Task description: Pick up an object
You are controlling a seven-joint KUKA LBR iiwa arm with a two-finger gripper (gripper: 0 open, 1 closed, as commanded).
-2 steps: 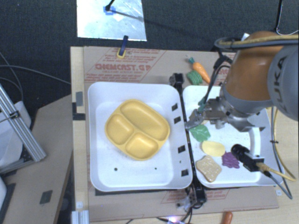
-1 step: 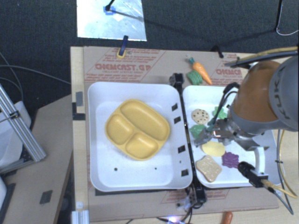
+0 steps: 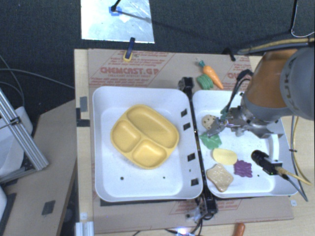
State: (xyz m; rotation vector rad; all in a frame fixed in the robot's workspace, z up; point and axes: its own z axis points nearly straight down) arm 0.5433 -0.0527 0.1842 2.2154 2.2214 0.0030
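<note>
My jaws (image 3: 215, 127) hang low in the right bin (image 3: 256, 188), just above the green toy (image 3: 211, 141) beside the cookie (image 3: 207, 120); I cannot tell their spread.

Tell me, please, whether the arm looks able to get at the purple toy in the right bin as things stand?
Probably yes. The purple toy lies uncovered on the right bin's floor, apart from the yellow piece beside it, and the end effector hovers close by above the green item.

Dark carpet floor (image 3: 39, 28); shiny metal sheet (image 3: 117, 14); cardboard-topped bench (image 3: 142, 68).
</note>
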